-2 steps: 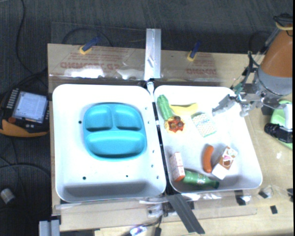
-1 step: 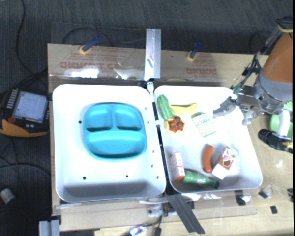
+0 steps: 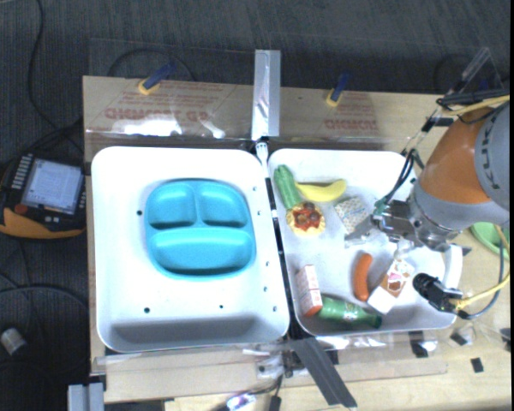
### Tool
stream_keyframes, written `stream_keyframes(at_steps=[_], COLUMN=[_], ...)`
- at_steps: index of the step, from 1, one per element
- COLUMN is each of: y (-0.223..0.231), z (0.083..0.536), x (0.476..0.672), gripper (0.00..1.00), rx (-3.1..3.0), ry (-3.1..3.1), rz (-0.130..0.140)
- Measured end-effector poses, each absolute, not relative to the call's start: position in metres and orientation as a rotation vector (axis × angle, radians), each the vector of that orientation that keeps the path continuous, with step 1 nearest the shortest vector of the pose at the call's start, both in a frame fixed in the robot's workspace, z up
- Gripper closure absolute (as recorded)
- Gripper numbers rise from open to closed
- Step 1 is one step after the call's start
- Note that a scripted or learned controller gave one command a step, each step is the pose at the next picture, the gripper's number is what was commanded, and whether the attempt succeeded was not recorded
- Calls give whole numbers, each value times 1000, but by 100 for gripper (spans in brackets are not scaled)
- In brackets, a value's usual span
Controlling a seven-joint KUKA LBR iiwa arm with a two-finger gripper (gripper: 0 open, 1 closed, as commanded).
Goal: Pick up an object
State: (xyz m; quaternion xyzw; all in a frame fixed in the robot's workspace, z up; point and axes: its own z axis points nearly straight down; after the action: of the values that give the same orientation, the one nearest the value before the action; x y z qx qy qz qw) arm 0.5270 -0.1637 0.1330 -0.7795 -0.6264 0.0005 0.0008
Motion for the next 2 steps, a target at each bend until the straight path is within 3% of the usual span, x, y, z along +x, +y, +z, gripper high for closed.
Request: stream_keyframes(at_steps=[1,2], y=[-157,-147], z=[113,90], x=[513,490], gripper=[0,0], rx=[-2482,-2294], ry=[-1992,-2167], rz=[-43,-15])
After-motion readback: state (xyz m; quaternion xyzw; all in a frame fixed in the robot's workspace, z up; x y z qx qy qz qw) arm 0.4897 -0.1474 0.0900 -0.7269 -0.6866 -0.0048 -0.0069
